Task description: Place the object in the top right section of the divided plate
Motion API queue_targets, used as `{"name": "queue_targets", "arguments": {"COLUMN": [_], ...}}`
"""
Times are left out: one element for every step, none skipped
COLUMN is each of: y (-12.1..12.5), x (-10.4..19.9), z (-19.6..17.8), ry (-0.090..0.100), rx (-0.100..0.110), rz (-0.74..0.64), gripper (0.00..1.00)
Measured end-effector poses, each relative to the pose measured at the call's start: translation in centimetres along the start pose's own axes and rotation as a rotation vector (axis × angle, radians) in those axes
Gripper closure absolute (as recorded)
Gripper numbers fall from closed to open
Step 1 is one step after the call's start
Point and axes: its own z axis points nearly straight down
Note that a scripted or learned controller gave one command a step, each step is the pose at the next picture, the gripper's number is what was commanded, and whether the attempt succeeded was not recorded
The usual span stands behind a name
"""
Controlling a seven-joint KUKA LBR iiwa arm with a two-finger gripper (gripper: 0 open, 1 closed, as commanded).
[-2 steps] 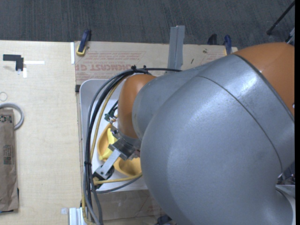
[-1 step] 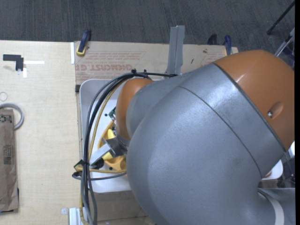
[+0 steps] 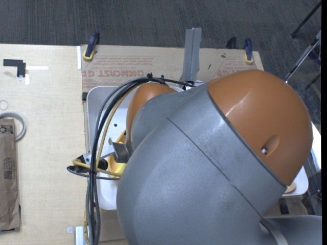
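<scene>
The grey arm [image 3: 204,177] fills the view above a white bin [image 3: 97,137] on the tabletop [image 3: 46,137]. Its bulk hides fingers, object and divided plate, so grip state and object position cannot be told. Likely mid-reach; the next move needs a confirmed grasp.

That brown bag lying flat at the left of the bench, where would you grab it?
Probably by the grey loop at the far end of the brown bag, coming straight down from above. The bag lies flat on the bench, offering little edge to pinch, while the loop sticks out past it. The bag's left side is cut off.
</scene>
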Motion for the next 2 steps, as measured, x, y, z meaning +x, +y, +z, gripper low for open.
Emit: {"name": "queue_targets", "arguments": {"y": [0.02,0.04], "x": [-0.05,-0.05], "z": [0.02,0.04], "ry": [-0.002,-0.002], "rx": [0.001,0.000], "rz": [-0.007,0.054], "gripper": [1.00,1.00]}}
